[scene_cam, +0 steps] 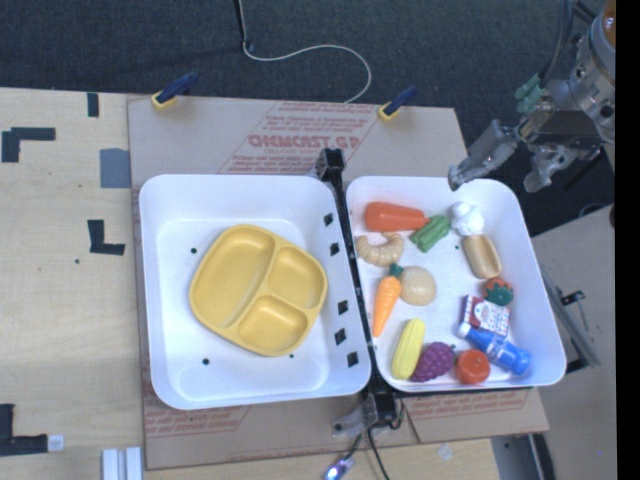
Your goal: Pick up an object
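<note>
The right bin (530,268) holds several toy foods. A long red piece (395,215), a green piece (432,232), a small white piece (465,216) and a bread roll (482,255) lie at its far side. A croissant (380,249), a carrot (385,303) and a pale onion (417,286) lie near the middle. Corn (408,348), grapes (433,360), a tomato (472,367), a blue bottle (502,352), a small carton (485,316) and a strawberry (498,291) fill the near side. My gripper (500,176) hangs open above the bin's far right corner, holding nothing.
The left bin (165,268) holds a yellow divided plate (260,288). Black clips run along the seam (345,268) between the bins. Both bins rest on a cardboard sheet (300,138) with two clamps at its far edge. A white cable (300,53) loops behind.
</note>
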`<state>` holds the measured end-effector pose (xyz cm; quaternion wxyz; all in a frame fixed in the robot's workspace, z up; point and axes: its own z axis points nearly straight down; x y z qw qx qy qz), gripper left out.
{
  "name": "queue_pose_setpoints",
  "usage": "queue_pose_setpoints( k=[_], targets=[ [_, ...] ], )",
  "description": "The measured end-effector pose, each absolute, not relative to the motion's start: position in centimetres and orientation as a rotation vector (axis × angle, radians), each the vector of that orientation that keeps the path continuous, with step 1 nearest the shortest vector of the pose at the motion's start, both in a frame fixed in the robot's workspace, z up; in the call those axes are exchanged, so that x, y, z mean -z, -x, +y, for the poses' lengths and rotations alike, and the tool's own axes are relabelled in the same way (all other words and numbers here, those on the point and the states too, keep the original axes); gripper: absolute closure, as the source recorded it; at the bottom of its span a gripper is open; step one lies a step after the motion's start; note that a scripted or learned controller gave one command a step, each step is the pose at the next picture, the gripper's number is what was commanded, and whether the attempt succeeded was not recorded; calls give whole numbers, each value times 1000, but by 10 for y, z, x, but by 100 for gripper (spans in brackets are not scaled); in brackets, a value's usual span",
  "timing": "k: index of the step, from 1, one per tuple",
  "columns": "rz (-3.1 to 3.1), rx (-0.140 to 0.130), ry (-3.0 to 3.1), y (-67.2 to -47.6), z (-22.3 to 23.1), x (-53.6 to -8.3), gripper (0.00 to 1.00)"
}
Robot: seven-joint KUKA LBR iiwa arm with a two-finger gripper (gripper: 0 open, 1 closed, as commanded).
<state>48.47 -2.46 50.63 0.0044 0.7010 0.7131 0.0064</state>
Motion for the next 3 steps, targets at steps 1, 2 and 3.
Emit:
queue_pose_setpoints(
  k=[1, 2, 3],
  targets=[
    [2244, 8, -2208, -483, 100, -435, 0],
    [2228, 4, -2217, -484, 93, -448, 100],
    [2231, 9, -2217, -483, 148, -400, 100]
  ],
)
